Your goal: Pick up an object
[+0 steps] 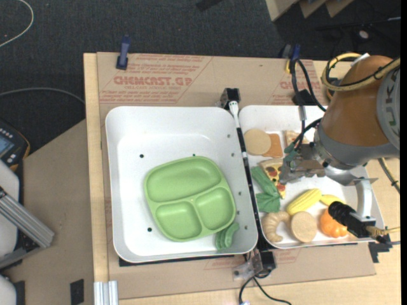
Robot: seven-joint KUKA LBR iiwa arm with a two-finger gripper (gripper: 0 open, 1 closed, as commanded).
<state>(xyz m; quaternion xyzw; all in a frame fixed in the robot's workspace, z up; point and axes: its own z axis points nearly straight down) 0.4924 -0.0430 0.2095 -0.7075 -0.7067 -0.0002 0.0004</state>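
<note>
Dark carpet floor [159, 18] surrounds the bench [159, 78], whose brown board top carries red printed lettering and is pinned at the far edge by two blue clamps [123, 53]. Two shallow white bins sit side by side on it, touching along their inner walls.

Inside the left bin [127, 132] lies a green divided plate [189, 197] with three compartments, flat and a little toward the near side. A small green piece [226, 237] rests against its near right corner.

Toy foods crowd the right bin [267, 114]. A round tan bun [257, 142] lies at the far left, and a green lettuce leaf [267, 192] sits along the left wall. A small red-and-yellow piece [272, 170] is just beyond the leaf. Nearer the front are a yellow corn cob [304, 201], a croissant [276, 224], a tan disc [304, 226] touching the croissant, and an orange fruit [331, 224].

The grey and orange arm [359, 107] reaches over the right bin from the right. Its tool [289, 168] is low over the middle of that bin, just beside the red-and-yellow piece and beyond the corn cob. I cannot tell whether the tool is wide or narrow, and nothing can be seen held in it.
</note>
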